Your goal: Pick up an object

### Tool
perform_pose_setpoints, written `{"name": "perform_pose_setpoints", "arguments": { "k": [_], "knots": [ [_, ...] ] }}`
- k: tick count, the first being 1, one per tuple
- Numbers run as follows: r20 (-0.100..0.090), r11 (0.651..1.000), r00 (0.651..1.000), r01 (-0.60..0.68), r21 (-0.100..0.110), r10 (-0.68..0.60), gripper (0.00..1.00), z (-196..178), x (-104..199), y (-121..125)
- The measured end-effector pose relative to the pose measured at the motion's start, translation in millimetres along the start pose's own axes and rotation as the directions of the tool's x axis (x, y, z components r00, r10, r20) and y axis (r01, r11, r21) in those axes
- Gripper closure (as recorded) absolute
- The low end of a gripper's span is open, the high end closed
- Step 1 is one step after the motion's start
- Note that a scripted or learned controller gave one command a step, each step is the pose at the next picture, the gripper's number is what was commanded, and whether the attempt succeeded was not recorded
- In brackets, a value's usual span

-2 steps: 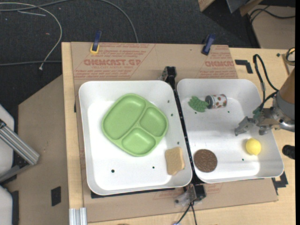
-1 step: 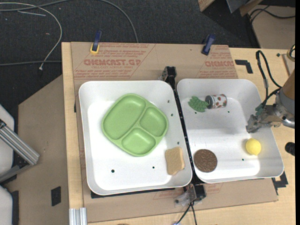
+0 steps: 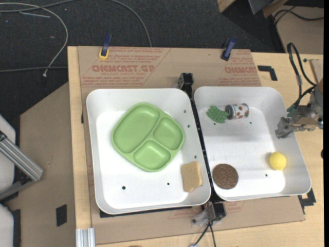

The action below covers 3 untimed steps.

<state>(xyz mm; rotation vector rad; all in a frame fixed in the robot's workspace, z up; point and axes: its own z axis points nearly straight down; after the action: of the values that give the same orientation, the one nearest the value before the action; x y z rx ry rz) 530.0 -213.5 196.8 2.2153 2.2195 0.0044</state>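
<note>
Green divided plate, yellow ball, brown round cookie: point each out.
green divided plate (image 3: 148, 136): camera view, centre ridge where its compartments meet.
yellow ball (image 3: 277, 160): camera view, middle of its top.
brown round cookie (image 3: 225, 176): camera view, centre of its flat face.

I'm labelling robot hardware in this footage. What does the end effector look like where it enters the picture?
At the right edge, the end effector is a small grey metal assembly with a lighter, tan-toned block behind it. Dark cables loop down toward it from above. It is small and blurred, so finer markings cannot be made out.
</note>
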Motion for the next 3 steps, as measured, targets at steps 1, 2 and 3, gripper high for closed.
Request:
{"name": "perform_pose_setpoints", "arguments": {
  "k": [1,2,3],
  "knots": [
    [-0.001,1.000,1.000,-0.001,0.002,0.001,1.00,-23.3,-0.3,1.1],
    [-0.003,1.000,1.000,0.003,0.003,-0.003,1.00,-27.3,42.1,13.6],
    [-0.004,1.000,1.000,0.005,0.003,-0.005,1.00,-26.5,94.7,42.5]
  ]
}}
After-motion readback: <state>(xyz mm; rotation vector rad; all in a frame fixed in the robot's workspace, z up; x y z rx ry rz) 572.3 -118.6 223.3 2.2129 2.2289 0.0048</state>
